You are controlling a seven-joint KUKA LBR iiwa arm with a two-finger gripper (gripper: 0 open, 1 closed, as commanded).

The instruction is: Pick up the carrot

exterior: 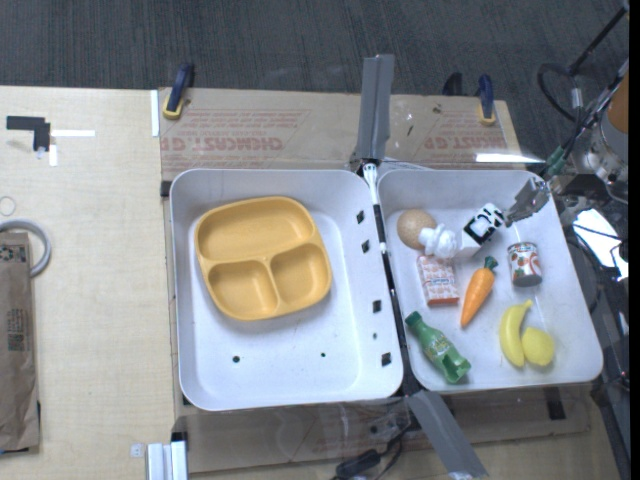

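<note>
Two shallow white bins side by side on a pale wooden surface point(90, 268), seen from above at a slant.

Left bin point(200, 368): a yellow divided plate point(263, 256) with three compartments, lying toward the bin's far left corner.

Right bin point(580, 358): several toy foods.
- Carrot point(477, 290), orange with a green top, lying near the bin's middle, tip pointing toward the near edge, top toward the far edge. Not touched by the gripper.
- Just left of the carrot, a small pink-and-white box point(438, 279).
- Toward the far left corner, a tan round item point(414, 227) with a small white object point(439, 240) touching it.
- Toward the near left corner, a green bottle point(438, 347) lying on its side.
- Right of the carrot, a small can point(524, 264) with a red and white label, standing upright.
- Near the near right corner, a yellow banana point(512, 334) with a yellow lemon point(538, 347) touching it.
- Near the far edge, a black-and-white item point(482, 224).

Gripper point(527, 200) reaching in over the right bin's far right corner, just beside the black-and-white item, well apart from the carrot. Fingers too small and blurred to judge: cannot tell how far open, nothing clearly seen between them.

Brown paper bag point(18, 338) lying at the surface's left edge.
</note>
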